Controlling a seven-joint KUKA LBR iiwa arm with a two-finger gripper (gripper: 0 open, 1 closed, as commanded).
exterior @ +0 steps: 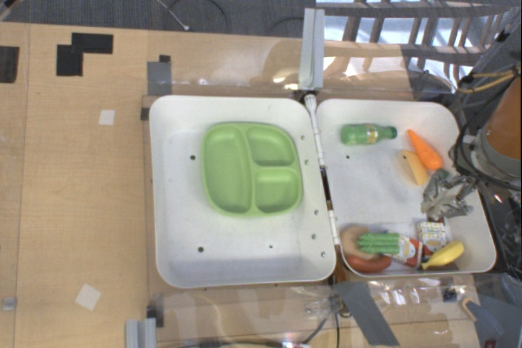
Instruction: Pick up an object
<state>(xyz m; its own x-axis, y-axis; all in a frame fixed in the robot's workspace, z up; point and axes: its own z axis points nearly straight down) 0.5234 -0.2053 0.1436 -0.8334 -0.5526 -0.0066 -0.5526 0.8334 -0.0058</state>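
A: Entry, from the hand outward. My hand, a grey metal two-finger unit, hangs low over the right-hand shallow white plastic bin, near its right wall. I cannot tell how wide it stands; the metal parts blur together from this slant. Nothing shows between them, so I log no hold.

B: What lies nearest?

A: Just below the hand in the view, toward the near right corner, a small white carton with red print. Beside it a yellow banana-shaped toy, long axis slanting up to the right. Leftward along the near wall, a green ridged piece lies over a red and tan rounded toy.

B: And above?

A: An orange carrot-shaped toy and a pale yellow stick-shaped piece, side by side, both slanting down to the right, toward the hand. Farther off, a green plastic bottle lies on its side, long axis running left to right.

B: Judgement?

A: The carton is closest; a short descent toward the near wall would reach it. The left bin, with its green sectioned plastic tray, is well apart.
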